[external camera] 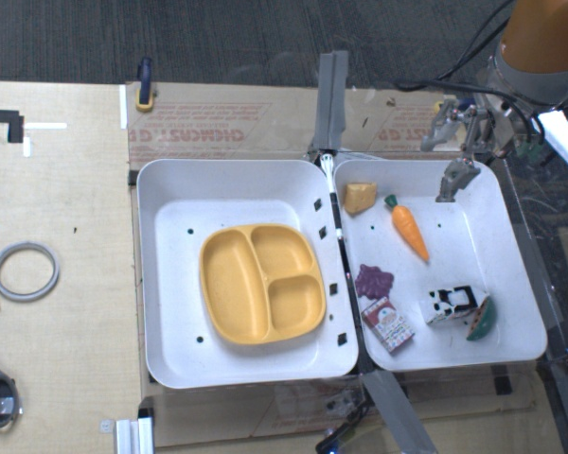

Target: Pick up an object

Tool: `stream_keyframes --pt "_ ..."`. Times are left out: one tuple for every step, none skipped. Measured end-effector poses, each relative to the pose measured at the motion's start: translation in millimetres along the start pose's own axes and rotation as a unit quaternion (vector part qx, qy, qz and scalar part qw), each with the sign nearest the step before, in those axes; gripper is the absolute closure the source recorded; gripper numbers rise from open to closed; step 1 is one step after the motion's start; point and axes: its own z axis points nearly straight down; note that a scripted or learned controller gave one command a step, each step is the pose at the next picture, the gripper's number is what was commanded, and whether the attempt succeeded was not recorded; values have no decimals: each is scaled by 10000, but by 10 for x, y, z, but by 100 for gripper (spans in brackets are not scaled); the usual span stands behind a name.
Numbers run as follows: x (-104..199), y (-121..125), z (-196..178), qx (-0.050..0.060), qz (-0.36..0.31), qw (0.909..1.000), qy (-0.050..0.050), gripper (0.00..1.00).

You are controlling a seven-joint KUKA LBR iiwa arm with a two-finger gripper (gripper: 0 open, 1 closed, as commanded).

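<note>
Camera view: gripper [457,173], jaw state indiscernible, above right bin [511,216] holding carrot [409,231], cheese wedge [360,197], grapes [374,279]; left bin [161,253] holds yellow tray [262,282].

Glossy yellow plastic tray [262,283], smooth white plastic bins [161,282], matt pale wood bench [57,348], printed brown cardboard [218,126], dull metal ring [23,270].

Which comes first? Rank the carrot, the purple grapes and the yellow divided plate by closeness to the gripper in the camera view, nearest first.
Measured from the gripper, at the right bin's far edge:
1. Carrot, just left of it, right bin.
2. Purple grapes, by the right bin's left wall.
3. Yellow divided plate, across in the left bin.
</note>
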Motion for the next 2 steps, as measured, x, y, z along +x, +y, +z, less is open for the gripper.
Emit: stream_keyframes --pt "6 -357 1000 -4 210 9998 2 0" --pt "11 -575 1914 -1 922 9957 -10 0"
